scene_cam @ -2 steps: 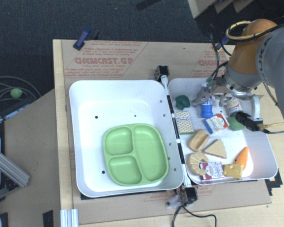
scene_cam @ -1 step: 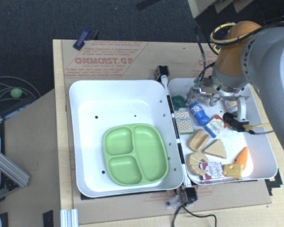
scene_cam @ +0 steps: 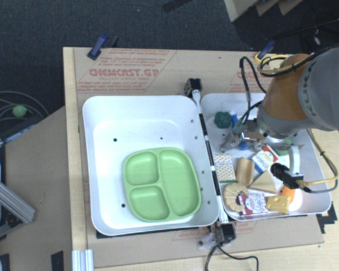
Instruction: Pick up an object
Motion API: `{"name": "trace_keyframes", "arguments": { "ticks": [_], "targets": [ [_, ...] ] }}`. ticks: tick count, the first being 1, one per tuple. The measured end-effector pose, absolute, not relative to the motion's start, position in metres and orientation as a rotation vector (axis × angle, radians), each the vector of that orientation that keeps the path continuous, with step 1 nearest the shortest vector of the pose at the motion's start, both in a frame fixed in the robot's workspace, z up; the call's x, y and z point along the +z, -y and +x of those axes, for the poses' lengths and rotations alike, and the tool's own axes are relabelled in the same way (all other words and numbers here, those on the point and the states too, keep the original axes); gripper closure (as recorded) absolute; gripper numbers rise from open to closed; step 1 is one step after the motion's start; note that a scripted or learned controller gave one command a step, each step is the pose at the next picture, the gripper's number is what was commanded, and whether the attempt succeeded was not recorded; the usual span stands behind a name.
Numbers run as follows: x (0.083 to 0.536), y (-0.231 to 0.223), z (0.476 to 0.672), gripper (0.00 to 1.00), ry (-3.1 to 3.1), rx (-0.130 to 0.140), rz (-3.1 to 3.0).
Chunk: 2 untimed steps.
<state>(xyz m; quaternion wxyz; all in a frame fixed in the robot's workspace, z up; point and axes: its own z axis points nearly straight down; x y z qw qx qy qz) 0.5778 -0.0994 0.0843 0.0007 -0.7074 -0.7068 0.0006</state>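
Bench (scene_cam: 130, 66): brown board, 2 white bins side by side. Left bin (scene_cam: 101, 123): green divided plate (scene_cam: 161, 183), toward near edge. Right bin (scene_cam: 322, 168): mixed small items – teal ball (scene_cam: 222, 119) at far-left corner, tan block (scene_cam: 244, 171) mid, round packet (scene_cam: 246, 201) at near edge. Gripper (scene_cam: 233, 140) low over right bin's far-left part; grip state: can't tell.

Green tray (scene_cam: 161, 183) – white bin (scene_cam: 101, 151)

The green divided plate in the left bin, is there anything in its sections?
No. The green divided plate lies flat in the left bin, and all three of its sections are bare. What lies under the plate is covered, so that cannot be told.
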Motion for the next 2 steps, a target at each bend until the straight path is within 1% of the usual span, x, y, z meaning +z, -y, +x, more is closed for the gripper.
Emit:
{"name": "trace_keyframes", "arguments": {
  "ticks": [1, 2],
  "targets": [
    [0.0841, 0.112, 0.5121, 0.0, 2.219, 0.002, -2.222],
    [0.094, 0.1114, 0.5126, 1.0, 2.22, -0.001, -2.223]
  ]
}}
